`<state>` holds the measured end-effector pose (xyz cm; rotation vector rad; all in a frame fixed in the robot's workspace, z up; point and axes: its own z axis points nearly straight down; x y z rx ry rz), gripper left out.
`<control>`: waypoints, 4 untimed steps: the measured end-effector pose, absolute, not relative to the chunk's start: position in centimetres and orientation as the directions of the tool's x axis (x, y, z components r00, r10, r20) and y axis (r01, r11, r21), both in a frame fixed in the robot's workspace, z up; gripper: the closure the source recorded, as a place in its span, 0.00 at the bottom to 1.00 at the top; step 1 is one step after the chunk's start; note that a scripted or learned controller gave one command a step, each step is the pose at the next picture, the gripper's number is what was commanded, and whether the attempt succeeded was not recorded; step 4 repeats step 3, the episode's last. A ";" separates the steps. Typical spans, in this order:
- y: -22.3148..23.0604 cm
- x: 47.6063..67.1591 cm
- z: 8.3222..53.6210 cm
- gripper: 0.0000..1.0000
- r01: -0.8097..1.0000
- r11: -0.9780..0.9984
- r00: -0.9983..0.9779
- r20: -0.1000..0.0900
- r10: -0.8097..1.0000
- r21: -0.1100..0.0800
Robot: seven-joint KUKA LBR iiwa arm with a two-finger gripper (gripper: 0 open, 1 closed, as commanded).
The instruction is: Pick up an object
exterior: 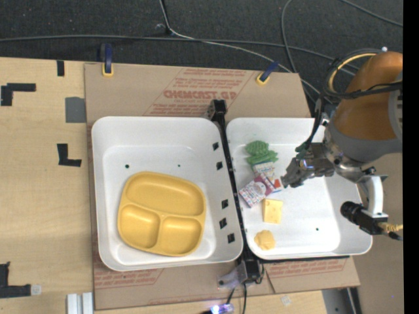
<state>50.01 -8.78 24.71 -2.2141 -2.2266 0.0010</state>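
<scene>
We find the gripper (pixel 292 177) low over the right bin (pixel 327 241), toward that bin's middle; we cannot tell from this angle how it is set. Just beside it, near the bin's left wall, lie a green toy (pixel 259 152), a small printed packet (pixel 255 191) and a second packet (pixel 266 171). A yellow cheese wedge (pixel 273 210) and a yellow lump (pixel 265 239) sit closer to the front edge. The left bin (pixel 105 149) carries a yellow divided plate (pixel 161 212).

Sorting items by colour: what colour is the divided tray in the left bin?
Yellow; the divided tray shows clearly in the camera view.
</scene>
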 end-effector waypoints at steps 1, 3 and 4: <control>-2.5 50.5 23.7 1.00 1.000 0.007 -0.007 0.001 1.000 -0.002; 8.1 51.8 23.6 1.00 1.000 0.007 -0.007 0.001 1.000 -0.002; 8.1 51.8 23.6 1.00 1.000 0.007 -0.007 0.001 1.000 -0.002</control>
